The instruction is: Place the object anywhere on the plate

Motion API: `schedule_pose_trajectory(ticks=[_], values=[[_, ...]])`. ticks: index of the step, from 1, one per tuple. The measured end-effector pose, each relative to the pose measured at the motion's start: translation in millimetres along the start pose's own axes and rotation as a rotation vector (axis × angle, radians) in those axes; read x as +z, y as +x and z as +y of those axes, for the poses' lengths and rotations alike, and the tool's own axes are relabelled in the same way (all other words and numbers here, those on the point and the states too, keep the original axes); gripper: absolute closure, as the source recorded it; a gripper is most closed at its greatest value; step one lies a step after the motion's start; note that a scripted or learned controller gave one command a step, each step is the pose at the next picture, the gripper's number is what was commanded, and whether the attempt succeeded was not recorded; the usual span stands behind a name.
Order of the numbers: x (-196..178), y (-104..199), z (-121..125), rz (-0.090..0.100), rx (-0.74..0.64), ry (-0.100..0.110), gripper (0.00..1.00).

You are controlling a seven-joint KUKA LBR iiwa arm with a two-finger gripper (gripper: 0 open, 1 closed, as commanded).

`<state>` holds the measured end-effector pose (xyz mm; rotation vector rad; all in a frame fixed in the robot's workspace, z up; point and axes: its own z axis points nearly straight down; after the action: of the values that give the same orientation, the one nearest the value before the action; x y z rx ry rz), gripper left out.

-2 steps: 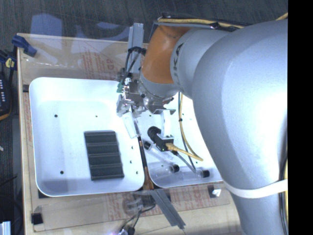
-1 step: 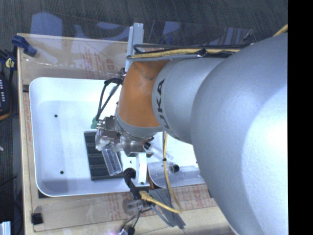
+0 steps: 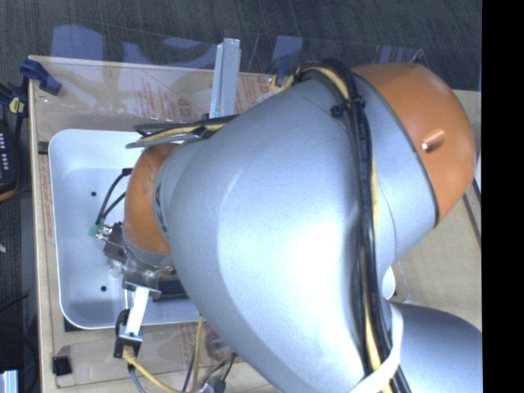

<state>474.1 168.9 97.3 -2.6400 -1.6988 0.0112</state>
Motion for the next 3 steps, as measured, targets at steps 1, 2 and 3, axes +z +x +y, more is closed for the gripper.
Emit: schedule_pose_trajectory(ticks=[1, 2, 3], values=[[-159, -61, 29, 0.005, -0.121, -0.004, 1.00], [-165, 11, -5, 0.003, 0.076, -0.002, 1.00], [-270, -20, 9, 0.008, 0.363, -0.003, 1.00]])
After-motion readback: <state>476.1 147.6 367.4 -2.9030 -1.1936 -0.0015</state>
